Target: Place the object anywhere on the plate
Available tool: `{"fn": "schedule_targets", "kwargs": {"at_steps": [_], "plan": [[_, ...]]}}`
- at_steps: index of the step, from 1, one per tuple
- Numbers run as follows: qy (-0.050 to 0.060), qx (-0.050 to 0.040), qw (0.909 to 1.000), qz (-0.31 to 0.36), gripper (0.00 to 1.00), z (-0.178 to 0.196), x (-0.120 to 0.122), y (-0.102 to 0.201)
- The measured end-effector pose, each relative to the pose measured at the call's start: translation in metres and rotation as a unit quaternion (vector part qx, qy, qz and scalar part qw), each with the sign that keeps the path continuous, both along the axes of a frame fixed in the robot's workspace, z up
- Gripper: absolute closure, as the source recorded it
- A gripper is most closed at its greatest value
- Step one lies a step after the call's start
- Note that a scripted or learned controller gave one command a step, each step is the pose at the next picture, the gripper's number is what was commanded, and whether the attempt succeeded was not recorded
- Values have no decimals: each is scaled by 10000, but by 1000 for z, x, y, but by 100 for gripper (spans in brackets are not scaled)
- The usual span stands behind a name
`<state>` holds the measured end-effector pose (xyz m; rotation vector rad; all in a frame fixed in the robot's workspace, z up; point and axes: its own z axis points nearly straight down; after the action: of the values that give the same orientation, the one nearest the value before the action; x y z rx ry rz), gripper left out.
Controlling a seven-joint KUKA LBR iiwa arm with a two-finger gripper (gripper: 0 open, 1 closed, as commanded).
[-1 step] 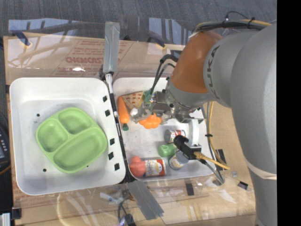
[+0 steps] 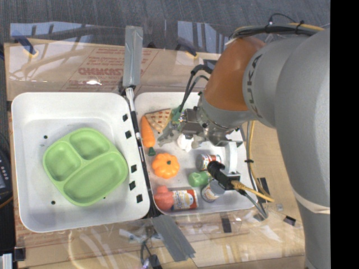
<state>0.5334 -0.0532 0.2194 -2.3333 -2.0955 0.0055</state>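
Claw [image 2: 188,132] position: low in my right bin [image 2: 238,203], beside the pizza slice [image 2: 159,118]; whether it grips anything, I cannot tell. Plate [image 2: 85,165], green and sectioned, sits bare in the left bin [image 2: 33,111], so I judge placement not yet done. Carrot [image 2: 147,132], pumpkin [image 2: 166,165], bottle [image 2: 178,199] and can [image 2: 208,161] crowd my working area.

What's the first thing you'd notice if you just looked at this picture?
The huge grey arm with its orange band fills the right side, bending down over the right bin. Below it lie bright toy foods: an orange pumpkin and a carrot. In the left bin sits a green divided plate.
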Motion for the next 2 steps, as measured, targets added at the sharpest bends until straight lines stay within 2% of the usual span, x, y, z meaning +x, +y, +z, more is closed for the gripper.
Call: {"fn": "schedule_targets", "kwargs": {"at_steps": [1, 2], "plan": [[0, 0, 10000, 0, 0, 0, 0, 0], [-2, 2, 9934, 1145, 0, -29, 0, 64]]}}
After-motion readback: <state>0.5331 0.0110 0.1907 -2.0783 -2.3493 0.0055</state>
